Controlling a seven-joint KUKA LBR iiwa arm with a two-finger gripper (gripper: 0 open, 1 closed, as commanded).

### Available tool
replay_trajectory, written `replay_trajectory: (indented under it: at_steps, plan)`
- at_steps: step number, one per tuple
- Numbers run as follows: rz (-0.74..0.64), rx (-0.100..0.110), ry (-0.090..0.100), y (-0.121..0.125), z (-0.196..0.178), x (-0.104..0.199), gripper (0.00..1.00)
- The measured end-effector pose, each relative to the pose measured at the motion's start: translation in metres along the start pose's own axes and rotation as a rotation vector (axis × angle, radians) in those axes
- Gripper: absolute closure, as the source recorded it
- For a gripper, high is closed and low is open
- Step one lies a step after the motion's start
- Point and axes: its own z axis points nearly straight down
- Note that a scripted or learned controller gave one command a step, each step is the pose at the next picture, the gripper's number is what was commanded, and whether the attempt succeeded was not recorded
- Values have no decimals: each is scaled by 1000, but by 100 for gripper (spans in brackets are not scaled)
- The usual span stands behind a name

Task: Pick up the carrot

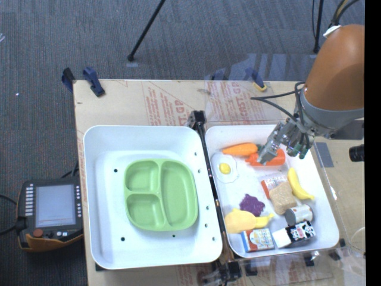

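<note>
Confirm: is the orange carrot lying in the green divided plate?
No, the orange carrot lies in the right white bin, beside the fried egg.

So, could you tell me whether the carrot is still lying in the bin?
Yes, in the bin: the carrot lies flat on the right bin's floor beside the egg, left of the gripper.

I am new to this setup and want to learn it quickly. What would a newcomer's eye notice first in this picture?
First comes the big orange band of the arm at the upper right, with the gripper low over the right bin, right beside the carrot. Next is the green divided plate, alone in the left bin. Then the small foods crowding the right bin, such as the fried egg and banana.
</note>
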Motion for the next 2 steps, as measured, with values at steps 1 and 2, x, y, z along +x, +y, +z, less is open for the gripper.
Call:
replay_trajectory:
  at_steps: [1, 2]
  plan:
    - [-428, 4, 23, -2, 102, 65, 100]
    - [-526, 1, 17, 4, 112, 96, 100]
